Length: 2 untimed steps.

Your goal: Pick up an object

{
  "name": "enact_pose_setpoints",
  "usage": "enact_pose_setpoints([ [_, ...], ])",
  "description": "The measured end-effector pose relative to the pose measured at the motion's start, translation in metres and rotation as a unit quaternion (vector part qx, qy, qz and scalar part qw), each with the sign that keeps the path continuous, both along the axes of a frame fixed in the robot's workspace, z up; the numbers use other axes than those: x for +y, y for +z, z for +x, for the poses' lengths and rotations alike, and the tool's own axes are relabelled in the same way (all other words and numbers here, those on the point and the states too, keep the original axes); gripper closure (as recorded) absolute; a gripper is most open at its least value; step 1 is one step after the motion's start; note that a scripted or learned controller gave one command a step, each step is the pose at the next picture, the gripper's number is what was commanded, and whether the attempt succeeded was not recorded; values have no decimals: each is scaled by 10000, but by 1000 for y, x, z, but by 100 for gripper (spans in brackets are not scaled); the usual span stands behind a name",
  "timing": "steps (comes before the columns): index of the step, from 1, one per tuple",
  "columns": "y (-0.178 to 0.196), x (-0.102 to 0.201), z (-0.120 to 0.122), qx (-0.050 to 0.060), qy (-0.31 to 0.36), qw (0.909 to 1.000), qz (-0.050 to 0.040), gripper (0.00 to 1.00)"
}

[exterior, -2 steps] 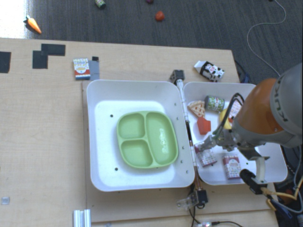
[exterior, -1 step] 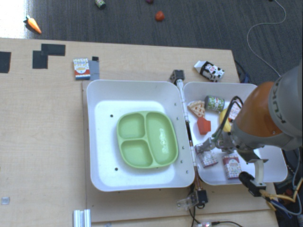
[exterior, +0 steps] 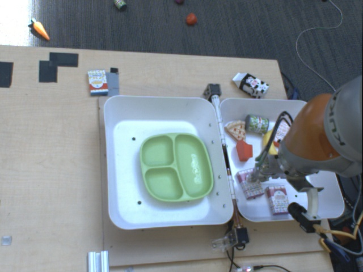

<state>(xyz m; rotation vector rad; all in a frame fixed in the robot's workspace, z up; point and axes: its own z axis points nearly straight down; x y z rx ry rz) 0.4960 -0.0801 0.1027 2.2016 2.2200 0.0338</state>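
Reaching down over the packet (exterior: pixel 251 184) in the right bin (exterior: pixel 334 208); end effector (exterior: pixel 260 171) state impossible to tell. Next: closing squarely on it, then lifting.

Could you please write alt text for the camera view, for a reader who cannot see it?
The grey arm's gripper reaches from the right into the right bin, over small packets beside a red block, pizza slice and green can. The left bin holds a green divided plate.

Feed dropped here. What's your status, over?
Gripper low in right bin, over pink packet; grip unclear. Red block, second packet close by.
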Motion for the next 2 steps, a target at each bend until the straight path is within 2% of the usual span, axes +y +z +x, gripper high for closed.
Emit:
enact_pose_setpoints([
  [1, 0, 0, 0, 3, -3, 10000, -1, 0],
  [2, -13, -8, -3, 43, -22, 10000, 0, 0],
])
